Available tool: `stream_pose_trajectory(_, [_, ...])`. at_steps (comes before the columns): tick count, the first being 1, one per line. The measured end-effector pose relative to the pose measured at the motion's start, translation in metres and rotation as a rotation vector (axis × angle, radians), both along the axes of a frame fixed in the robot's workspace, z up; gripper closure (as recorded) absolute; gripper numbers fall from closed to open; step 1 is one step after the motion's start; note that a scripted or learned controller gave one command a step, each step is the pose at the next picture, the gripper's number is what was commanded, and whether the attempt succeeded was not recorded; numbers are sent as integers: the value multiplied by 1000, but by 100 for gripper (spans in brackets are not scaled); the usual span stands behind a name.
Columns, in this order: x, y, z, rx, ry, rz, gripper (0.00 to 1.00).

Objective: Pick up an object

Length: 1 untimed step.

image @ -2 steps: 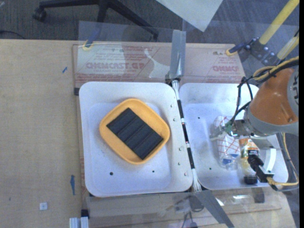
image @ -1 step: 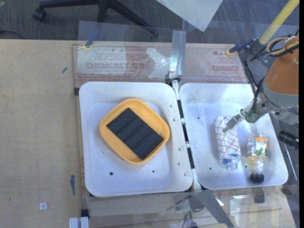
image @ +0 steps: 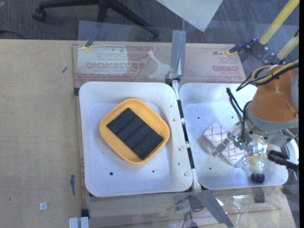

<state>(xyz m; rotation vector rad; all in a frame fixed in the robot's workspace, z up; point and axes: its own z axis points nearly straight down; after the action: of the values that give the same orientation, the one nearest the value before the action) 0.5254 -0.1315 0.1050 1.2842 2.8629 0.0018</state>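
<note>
Reaching into the right bin (image: pixel 190 99), the gripper (image: pixel 236 140) sits low over the white packet with red check print (image: pixel 219 136), near the bin's middle toward its right wall. Whether it is spread, pinched or gripping anything I cannot tell at this resolution, because the wrist and cables cover the tip

Candidate objects:
- checked packet, lying flat and slightly rotated, just beside or under the tool tip
- clear plastic bottle with a dark cap (image: pixel 255 161), lying just beside the packet near the bin's front right corner, cap toward the front edge
- yellow tray with black ribbed insert (image: pixel 134 136), mid left bin (image: pixel 90 99), well apart from the arm

Judgement: the step in hand is the descent and close on the packet. To do it well:
- centre over the packet body, not its corner, as a flat thin item tends to slip out of an edge pinch
- align the closing axis across the packet's short side
- keep off the bottle, which is likely to roll if nudged and could shove the packet aside
- go fully down to the bin floor before closing, since the packet has little height to grab
- lift straight up and slowly, then check something is actually held before counting it as a pick
</note>
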Motion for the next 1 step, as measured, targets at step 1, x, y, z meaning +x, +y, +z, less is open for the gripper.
stream_pose_trajectory(1, [0,-7,13,-2,-2,128,0])
